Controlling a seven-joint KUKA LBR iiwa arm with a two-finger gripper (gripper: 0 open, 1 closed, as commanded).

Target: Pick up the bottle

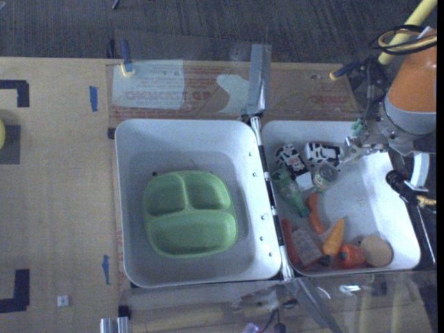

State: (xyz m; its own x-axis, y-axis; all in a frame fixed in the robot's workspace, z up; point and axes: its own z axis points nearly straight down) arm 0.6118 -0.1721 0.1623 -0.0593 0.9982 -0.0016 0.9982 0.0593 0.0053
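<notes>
A small green bottle (pixel 288 190) lies on its side in the right bin (pixel 378 207), close to its left wall. My gripper (pixel 352 148) hangs over the back of that bin, to the right of and behind the bottle and apart from it. It is just beside a black-and-white cow-patterned toy (pixel 323 153). A small round clear jar (pixel 323 177) sits between the gripper and the bottle.
The right bin also holds a second cow-patterned toy (pixel 289 157), two carrots (pixel 334 235), a red tomato (pixel 351 256), a tan potato (pixel 377 250) and a clear packet (pixel 304 244). The left bin (pixel 132 207) holds a green divided plate (pixel 189 213).
</notes>
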